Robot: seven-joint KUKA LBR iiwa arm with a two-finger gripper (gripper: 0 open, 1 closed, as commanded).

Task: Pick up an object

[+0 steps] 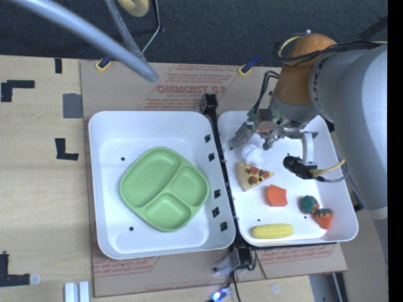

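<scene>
The right bin (340,187) holds several toy foods: a pizza slice (253,176), an orange-red block (276,195), a yellow corn cob (272,231), a dark green piece (308,203) and a small red-orange piece (323,217). A small white object (250,151) lies near the bin's back left corner. My gripper (254,138) hangs over that corner, open, with its fingers spread to either side just above the white object. Nothing is held between the fingers. The pizza slice lies just in front of the gripper.
A green divided plate (165,187) lies in the left bin (104,168). The divider (217,162) between the two bins runs just left of the gripper. The grey arm (352,118) covers the right bin's far right side. A black cable (301,167) hangs beside the gripper.
</scene>
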